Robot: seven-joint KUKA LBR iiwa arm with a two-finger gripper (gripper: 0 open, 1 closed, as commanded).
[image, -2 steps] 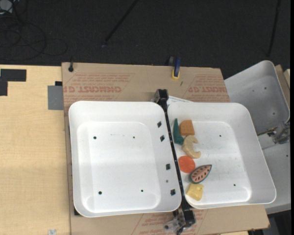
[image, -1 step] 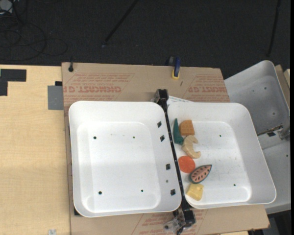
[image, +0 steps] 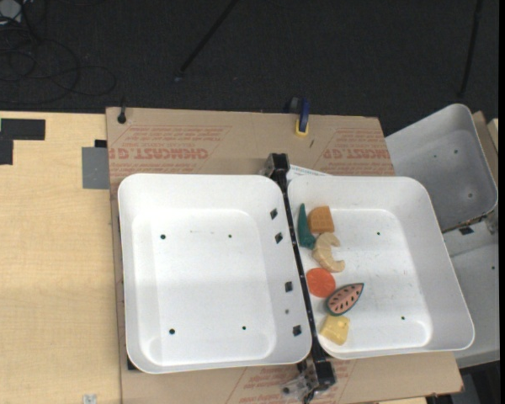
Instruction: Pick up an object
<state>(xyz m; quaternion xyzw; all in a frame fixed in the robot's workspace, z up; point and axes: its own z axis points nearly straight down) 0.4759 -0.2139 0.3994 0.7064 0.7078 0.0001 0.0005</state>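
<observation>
Several small objects lie along the left side of the right bin (image: 421,225). A dark green piece (image: 305,226) rests against the bin's left wall, with an orange-brown block (image: 321,220) beside it. Below them sits a cream curved piece (image: 329,252), then a round orange-red object (image: 321,283). A brown leaf-shaped piece with dots (image: 345,298) lies to its right. A pale yellow chunk (image: 335,330) sits nearest the front edge.
The left bin (image: 143,225) stands beside the right one, joined by a black clamp strip (image: 289,251). Both rest on a cardboard sheet (image: 202,146) over a wooden bench. A grey metal plate (image: 446,154) juts in at the right.
</observation>
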